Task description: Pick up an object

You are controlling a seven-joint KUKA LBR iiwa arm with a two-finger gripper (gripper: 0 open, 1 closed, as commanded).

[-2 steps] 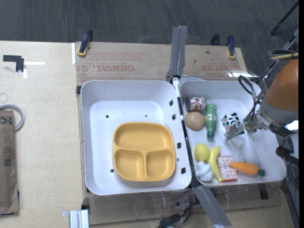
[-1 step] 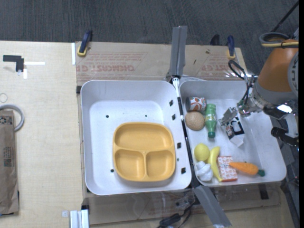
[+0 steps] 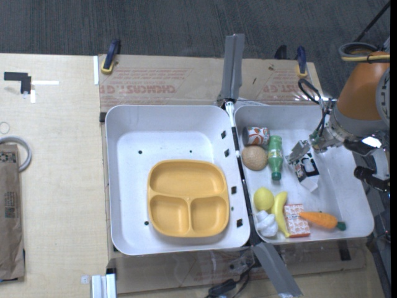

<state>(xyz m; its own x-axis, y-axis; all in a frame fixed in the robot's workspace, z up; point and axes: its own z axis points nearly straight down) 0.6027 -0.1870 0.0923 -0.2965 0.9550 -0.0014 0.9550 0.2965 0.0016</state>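
Whether the jaws (image 3: 304, 149) stood wide or narrow could not be told; they were seen low in the right bin (image 3: 347, 185), just above a crumpled black-and-white packet (image 3: 307, 168). Left of that packet stood a green plastic bottle (image 3: 275, 157), a round brown ball (image 3: 254, 158) and a small can (image 3: 257, 135). Nearer the front edge, a smooth lemon (image 3: 263, 198), a banana (image 3: 281, 210) and an orange carrot (image 3: 320, 220) were found. The grey arm (image 3: 363, 95) was bent in from the right, its wrist angled downward.
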